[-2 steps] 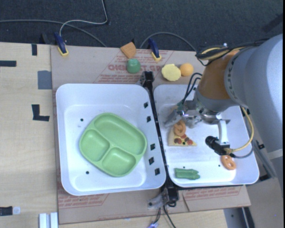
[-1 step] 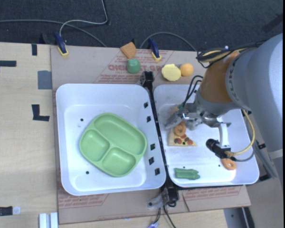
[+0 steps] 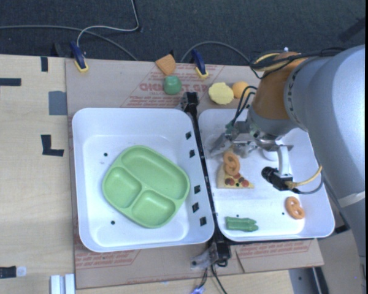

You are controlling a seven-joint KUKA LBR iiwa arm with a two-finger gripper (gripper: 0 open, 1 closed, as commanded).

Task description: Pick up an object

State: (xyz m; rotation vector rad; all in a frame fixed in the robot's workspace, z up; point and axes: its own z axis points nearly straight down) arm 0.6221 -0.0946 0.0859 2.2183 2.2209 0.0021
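My gripper (image 3: 228, 144) hangs low in the right bin (image 3: 313, 225), near its upper left part. Its grey fingers (image 3: 219, 143) point left and down, just above an orange pretzel (image 3: 232, 163) that lies on a pizza slice (image 3: 234, 179). Nothing shows between the fingers, and whether they stand open or shut is unclear. A second orange pretzel (image 3: 294, 207) lies at the bin's lower right. A green pickle-like piece (image 3: 241, 224) rests near the bin's front edge.
The left bin (image 3: 89, 133) holds a green divided plate (image 3: 146, 185). Behind the bins on the cardboard lie an orange wedge (image 3: 166, 64), a green ball (image 3: 172, 85), a yellow lemon-like piece (image 3: 221, 92) and an orange ball (image 3: 240, 89). The arm (image 3: 337, 115) covers the right side.
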